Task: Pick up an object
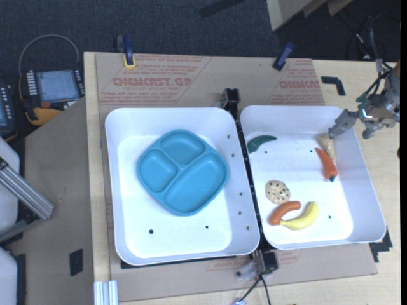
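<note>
brown cardboard printed with red lettering covers the bench [191,75], and on it we see two shallow white plastic bins with rounded corners set side by side, touching along a dark central seam. we find in the left bin [127,234] a smooth, glossy blue divided plate [183,170], roughly rounded-square, with three moulded compartments, lying turned at an angle. we see in the right bin [356,227] a small scatter of toy foods: a dark green curved piece [261,142] near the far left corner, an orange carrot [327,164] lying lengthwise by the far right side with a pale beige piece [327,145] at its far end, a round speckled cookie [277,190] near the middle, and a red sausage [283,212] touching a yellow banana [303,217] at the near side. we see the gripper [343,123], grey metal, at the right bin's far right edge, just beside the beige piece; how it stands we cannot tell, and we see nothing held in it.
</note>
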Robot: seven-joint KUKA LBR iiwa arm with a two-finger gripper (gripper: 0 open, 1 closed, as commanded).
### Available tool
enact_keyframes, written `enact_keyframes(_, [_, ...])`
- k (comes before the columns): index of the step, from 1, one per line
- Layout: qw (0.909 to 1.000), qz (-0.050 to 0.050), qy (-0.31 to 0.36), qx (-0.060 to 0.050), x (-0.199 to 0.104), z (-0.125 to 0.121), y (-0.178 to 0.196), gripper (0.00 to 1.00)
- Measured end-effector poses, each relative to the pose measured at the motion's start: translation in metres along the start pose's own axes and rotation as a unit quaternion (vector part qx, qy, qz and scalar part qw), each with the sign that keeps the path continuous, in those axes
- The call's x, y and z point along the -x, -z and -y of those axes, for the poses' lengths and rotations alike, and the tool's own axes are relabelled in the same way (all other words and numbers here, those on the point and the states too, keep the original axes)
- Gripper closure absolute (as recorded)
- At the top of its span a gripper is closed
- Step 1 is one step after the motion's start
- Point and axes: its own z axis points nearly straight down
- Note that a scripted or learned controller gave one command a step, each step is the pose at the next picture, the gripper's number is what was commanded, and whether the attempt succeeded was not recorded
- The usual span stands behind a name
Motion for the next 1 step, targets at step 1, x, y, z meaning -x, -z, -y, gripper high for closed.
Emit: enact_keyframes(1, [1.0, -0.001, 0.0, -0.002, -0.0001, 0.0063, -0.0445, 0.0])
